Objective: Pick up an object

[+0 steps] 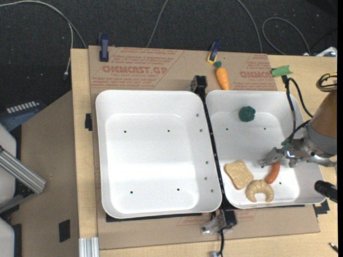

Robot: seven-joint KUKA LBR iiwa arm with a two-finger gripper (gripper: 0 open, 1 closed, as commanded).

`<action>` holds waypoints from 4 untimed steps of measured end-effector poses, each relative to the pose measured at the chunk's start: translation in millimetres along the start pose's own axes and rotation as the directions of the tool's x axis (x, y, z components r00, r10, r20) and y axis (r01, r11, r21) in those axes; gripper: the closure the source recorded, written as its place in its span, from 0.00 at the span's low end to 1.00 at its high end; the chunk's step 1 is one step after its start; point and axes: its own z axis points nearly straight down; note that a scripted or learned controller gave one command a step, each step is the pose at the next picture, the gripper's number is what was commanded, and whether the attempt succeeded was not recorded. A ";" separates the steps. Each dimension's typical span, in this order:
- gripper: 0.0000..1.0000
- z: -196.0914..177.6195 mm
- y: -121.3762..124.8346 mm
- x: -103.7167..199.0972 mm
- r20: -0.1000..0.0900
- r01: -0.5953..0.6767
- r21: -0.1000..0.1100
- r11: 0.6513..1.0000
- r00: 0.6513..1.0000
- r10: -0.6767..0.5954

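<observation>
Two shallow white bins sit side by side on the worktop (134,68), and the things to pick lie in the right bin (236,103). An orange-red sausage (273,172) lies near that bin's right side, its long axis tilted, with the upper end pointing up and right toward the tool (274,158) and the lower end down and left toward the croissant (260,190). The croissant lies just below it, its curved back up and its two tips pointing down. A slice of toast (238,174) lies just left of the croissant, near the bin's left wall. A dark green ball (247,113) rests well apart from these, in the far part of the same bin. A carrot (222,77) lies outside the bins on the cardboard, long axis running roughly up and down the view.

The tool reaches in from the right, its tip at the sausage's upper end; how wide it stands, and whether it grips the sausage, cannot be told.
</observation>
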 end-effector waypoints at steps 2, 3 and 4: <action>1.00 -60.7 9.1 -6.6 0.004 0.000 -0.009 1.000 1.000 0.000; 1.00 -109.0 9.5 -6.7 0.003 0.000 -0.009 1.000 1.000 0.000; 1.00 -110.2 -2.4 46.3 0.001 0.004 -0.006 1.000 1.000 -0.004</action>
